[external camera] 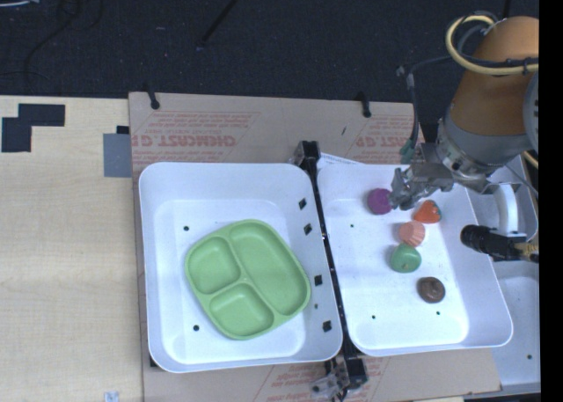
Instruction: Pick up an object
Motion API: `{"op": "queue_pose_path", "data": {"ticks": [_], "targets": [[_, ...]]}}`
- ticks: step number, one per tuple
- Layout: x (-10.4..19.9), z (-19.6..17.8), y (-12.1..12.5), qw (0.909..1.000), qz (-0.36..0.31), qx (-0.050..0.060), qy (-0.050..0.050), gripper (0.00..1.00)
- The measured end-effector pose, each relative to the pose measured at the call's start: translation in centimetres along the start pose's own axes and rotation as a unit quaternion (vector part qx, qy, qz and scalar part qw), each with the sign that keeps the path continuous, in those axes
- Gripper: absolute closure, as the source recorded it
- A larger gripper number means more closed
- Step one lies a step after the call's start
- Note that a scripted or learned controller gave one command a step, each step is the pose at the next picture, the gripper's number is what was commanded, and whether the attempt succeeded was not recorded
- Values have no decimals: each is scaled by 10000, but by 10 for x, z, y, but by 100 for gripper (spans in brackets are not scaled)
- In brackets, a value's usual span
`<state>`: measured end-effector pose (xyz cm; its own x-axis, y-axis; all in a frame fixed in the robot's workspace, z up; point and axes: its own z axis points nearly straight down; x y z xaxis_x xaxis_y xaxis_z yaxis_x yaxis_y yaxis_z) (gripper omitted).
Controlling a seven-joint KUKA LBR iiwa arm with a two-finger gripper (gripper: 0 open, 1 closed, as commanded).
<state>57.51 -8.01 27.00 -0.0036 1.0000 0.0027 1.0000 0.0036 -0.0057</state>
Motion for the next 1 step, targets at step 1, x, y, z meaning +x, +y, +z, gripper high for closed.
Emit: {"op": "queue_pose_path", "data": {"ticks": [1], "targets": [[42, 17, -16, 10000, 2, 1, -3, 100]]}}
